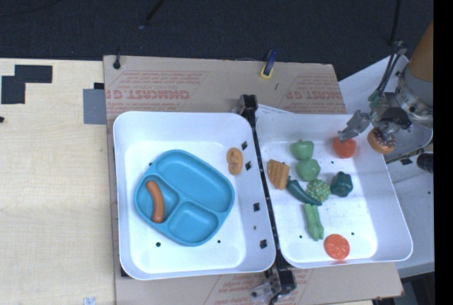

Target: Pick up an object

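White plastic, twice over: left bin (127,155) and right bin (396,226) side by side on a cardboard sheet (177,88), walls touching down the middle. Reaching in from the right, above the far right corner of the right bin, the gripper (369,128), grey, tilted toward the bin's back edge. No telling how far apart the jaws stand, nor whether anything sits between them. Just beside the gripper, over the bin's right rim, an orange-brown round thing (382,142); unclear whether gripped or merely close. Just left of the gripper's grey tip, on the bin floor near the back wall, a red tomato (345,148), apart from the other pieces. Further left, two light green peppers (302,149), one behind the other, and near them a dark green pepper (341,184). By the dividing wall, an orange wedge (278,174), with a dark green chilli (301,192) and a pale knobbly green piece (318,190) touching each other just beside it. Toward the front, a green pod (313,221), then an orange-red tomato (337,247) near the front wall. In the left bin, a blue divided plate (205,187) with a sausage (157,201) in its left compartment, and a small tan piece (235,160) by the right wall.
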Tool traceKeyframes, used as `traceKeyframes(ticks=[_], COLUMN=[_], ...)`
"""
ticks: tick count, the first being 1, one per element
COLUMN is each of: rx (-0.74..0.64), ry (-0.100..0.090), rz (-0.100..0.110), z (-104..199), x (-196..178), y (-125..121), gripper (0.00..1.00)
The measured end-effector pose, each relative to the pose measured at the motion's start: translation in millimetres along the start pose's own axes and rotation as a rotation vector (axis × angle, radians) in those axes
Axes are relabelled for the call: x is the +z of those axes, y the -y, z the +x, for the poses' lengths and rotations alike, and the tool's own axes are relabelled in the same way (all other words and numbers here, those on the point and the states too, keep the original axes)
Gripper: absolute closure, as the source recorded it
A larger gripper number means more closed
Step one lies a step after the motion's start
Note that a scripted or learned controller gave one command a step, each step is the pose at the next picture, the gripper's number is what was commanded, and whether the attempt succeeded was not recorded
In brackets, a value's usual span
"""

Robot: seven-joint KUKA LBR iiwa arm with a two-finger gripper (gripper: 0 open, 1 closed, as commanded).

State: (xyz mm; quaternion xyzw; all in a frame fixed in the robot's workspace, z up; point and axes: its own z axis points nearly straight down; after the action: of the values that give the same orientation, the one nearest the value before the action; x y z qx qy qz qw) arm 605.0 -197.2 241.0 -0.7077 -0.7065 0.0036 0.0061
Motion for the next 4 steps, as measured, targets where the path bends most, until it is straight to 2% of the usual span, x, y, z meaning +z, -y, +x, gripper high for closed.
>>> traceKeyframes(ticks=[1, 2, 4], rx=[-0.002, -0.004, -0.003], ry=[0.003, 0.002, -0.001], rz=[-0.013, -0.009, -0.009], z=[-0.2, 2.8, 2.0], x=[-7.5, 35.8, 150.5], y=[-2.3, -4.5, -3.6], gripper=[0.0, 0.0, 0.0])
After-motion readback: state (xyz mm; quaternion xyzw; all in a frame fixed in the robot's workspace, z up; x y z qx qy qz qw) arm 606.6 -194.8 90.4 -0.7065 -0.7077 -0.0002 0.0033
